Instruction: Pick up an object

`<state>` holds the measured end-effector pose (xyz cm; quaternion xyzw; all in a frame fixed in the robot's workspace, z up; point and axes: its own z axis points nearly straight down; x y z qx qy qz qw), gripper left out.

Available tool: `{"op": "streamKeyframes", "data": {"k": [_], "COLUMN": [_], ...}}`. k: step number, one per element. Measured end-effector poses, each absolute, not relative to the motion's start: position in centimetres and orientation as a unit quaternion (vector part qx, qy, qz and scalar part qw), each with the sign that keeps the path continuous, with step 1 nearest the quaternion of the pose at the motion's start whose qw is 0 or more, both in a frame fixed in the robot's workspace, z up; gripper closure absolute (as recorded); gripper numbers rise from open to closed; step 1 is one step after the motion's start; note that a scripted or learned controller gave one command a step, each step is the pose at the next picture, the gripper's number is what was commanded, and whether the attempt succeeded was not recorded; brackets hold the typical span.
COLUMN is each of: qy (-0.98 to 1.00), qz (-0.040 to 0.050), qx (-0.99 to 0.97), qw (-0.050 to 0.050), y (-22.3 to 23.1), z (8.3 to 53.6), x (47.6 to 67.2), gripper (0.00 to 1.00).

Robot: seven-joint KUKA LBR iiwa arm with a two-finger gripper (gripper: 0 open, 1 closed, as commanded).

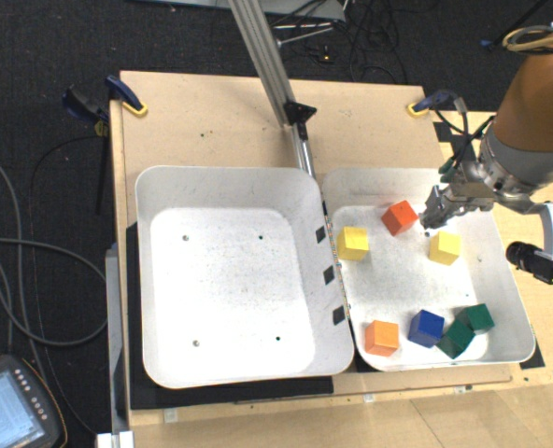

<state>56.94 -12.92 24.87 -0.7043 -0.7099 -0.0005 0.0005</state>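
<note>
The right bin (pixel 501 278) holds several small blocks. An orange-red block (pixel 400 217) lies near its back, a yellow block (pixel 354 243) to its left and another yellow block (pixel 445 247) to its right. Along the front lie an orange block (pixel 382 337), a blue block (pixel 427 328) and two green blocks (pixel 479 317) (pixel 456 338). My gripper (pixel 434 218) hangs low in the right bin, between the orange-red block and the right yellow block, just above the latter. Nothing shows between its fingertips.
The left bin (pixel 155 278) stands beside the right one, with black clips along their shared wall. A slanted metal pole (pixel 262 49) crosses the back of the bench. Blue-and-yellow clamps (pixel 122 94) (pixel 431 104) grip the bench's back corners. Cables hang near the wrist.
</note>
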Motion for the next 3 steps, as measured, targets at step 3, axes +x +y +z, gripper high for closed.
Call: {"op": "streamKeyframes", "data": {"k": [3], "qy": [-0.710], "qz": [-0.0012], "qx": [-0.704], "qw": [0.000], "y": [2.7], "z": [24.0], "x": [58.0], "gripper": [1.00]}}
